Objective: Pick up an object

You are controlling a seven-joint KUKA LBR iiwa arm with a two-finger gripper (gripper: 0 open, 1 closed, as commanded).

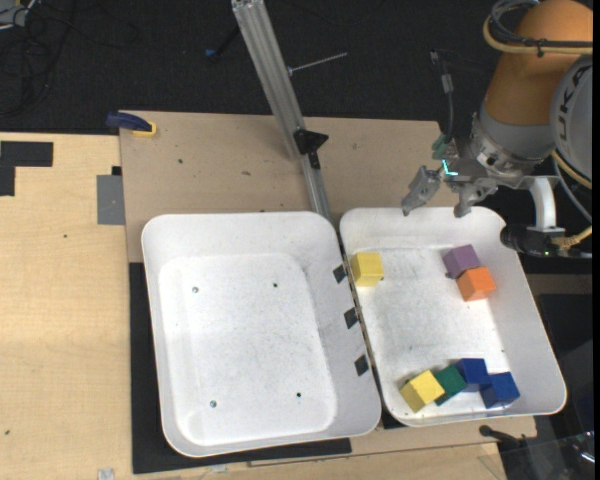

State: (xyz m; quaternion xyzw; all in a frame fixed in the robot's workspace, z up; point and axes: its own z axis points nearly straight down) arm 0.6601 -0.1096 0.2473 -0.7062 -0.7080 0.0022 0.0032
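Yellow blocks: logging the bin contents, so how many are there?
2. One yellow block sits by the right bin's left wall; another yellow block lies near its front edge, beside the green block.

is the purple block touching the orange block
Yes, the purple block sits right against the orange block in the right bin, with no gap showing between them.

I count two white bins: left bin (180,243), right bin (520,268). Seven blocks total, all in right bin. Two yellow: one (367,268) near left wall, one (421,390) at near edge. Two blue: one (472,371), one (499,389), side by side. One green (448,381). One purple (461,260). One orange (475,284). One claw, mine (442,199), two fingers.
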